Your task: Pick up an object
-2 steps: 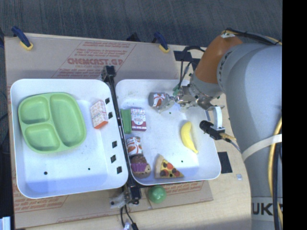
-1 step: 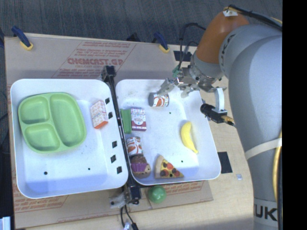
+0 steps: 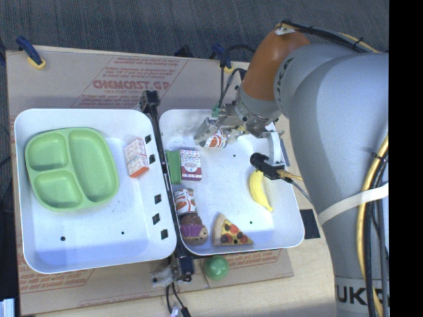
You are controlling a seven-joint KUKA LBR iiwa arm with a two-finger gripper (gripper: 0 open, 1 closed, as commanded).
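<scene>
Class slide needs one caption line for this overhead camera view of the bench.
Gripper reaching into the right bin beside a banana and pizza slice; green tray in the left bin.

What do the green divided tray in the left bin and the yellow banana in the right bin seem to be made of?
The green divided tray looks like moulded plastic with a matte finish: even colour, rounded compartment edges, soft highlights. The yellow banana seems to be a plastic toy, smooth and evenly yellow with no brown marks, though real fruit cannot be ruled out.
</scene>
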